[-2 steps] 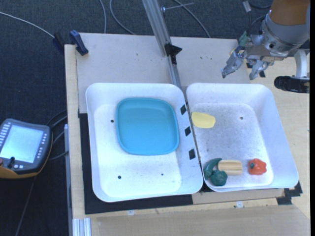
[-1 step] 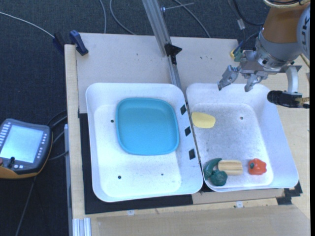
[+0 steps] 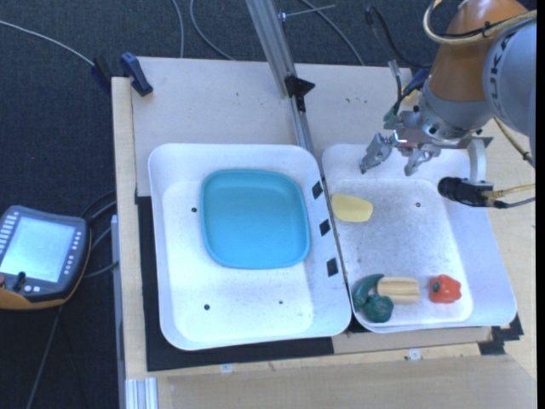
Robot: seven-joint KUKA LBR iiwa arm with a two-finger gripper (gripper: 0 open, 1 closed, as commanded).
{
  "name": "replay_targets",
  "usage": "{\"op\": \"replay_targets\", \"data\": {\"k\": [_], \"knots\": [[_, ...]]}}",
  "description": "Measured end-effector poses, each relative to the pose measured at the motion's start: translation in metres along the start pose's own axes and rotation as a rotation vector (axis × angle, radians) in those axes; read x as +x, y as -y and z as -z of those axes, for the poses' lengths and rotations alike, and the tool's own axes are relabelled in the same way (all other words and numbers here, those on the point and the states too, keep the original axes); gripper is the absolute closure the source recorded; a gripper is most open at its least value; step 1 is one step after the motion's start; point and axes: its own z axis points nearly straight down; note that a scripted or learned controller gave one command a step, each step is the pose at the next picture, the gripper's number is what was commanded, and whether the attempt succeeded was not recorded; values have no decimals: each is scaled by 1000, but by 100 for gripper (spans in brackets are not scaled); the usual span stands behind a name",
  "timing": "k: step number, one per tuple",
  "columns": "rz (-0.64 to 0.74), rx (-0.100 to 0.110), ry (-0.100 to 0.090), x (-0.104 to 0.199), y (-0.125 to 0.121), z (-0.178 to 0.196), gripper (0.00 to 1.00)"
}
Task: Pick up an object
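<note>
My gripper hangs over the far edge of the right bin, its two fingers spread apart with nothing between them. A yellow lemon-like piece lies in that bin near its left wall, below and left of the gripper. Along the bin's near edge sit a dark green pepper, a tan block and a red tomato-like piece. A light blue plate rests in the left bin.
A metal pole slants across the bench from the back towards the gap between the bins. A black cable plug juts over the right bin's far right side. A teach pendant lies off the bench at left.
</note>
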Motion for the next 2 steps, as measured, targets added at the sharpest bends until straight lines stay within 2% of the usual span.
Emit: {"op": "replay_targets", "data": {"k": [1,2], "knots": [[0,0,0,3,-8,-58,0],[0,-6,0,3,-9,-44,100]]}}
